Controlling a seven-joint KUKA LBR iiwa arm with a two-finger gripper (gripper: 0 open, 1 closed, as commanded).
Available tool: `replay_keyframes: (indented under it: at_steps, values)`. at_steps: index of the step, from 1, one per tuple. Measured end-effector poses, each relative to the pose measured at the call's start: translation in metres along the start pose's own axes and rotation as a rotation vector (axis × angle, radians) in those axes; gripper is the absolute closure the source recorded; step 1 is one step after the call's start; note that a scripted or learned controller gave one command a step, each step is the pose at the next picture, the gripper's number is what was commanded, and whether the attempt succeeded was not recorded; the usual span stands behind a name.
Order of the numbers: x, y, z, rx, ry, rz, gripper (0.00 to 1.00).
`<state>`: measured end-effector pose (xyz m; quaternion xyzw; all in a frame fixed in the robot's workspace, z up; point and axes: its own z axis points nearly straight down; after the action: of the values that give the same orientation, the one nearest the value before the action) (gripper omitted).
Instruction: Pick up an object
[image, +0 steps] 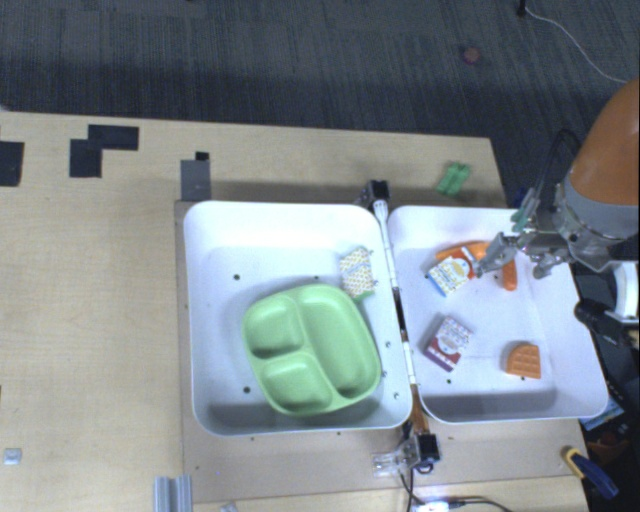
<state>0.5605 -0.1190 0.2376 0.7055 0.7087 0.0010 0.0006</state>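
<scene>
Bench (90, 330) of pale wood, flat & matte, w/ black square markings near its far left edge; beyond it dark ribbed carpet (300, 50). Two shallow white bins side by side, glossy plastic w/ rounded corners. Left bin (215, 300) holds a light green divided tray (312, 348), smooth, three compartments, lying a bit skewed toward the near right corner; a small crinkly patterned packet (356, 270) sits just beyond the tray's far right edge, close to the bin wall. Right bin (570, 370) holds a white/orange/blue packet (452, 270) at far left, a small dark red & white box (447, 342) nearer centre, an orange ridged wedge-shaped item (522, 360) toward the near right, and a small orange piece (509, 276) just by the gripper. Small green object (453, 179) lies on the bench beyond the right bin. Gripper (520, 255) hangs over the far part of the right bin, metal fingers (492, 258) spread apart, nothing between them; left tip is near the white/orange/blue packet, contact can't be told.
</scene>
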Motion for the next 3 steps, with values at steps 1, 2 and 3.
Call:
replay_keyframes:
  at_steps: [1,2,3]
  values:
    - [0.005,0.005,0.151,-0.006,-0.002,0.002,0.0]
    - [0.005,0.007,0.139,-0.012,-0.002,0.002,1.0]
    - [-0.057,0.066,0.151,-0.004,-0.003,0.003,1.0]
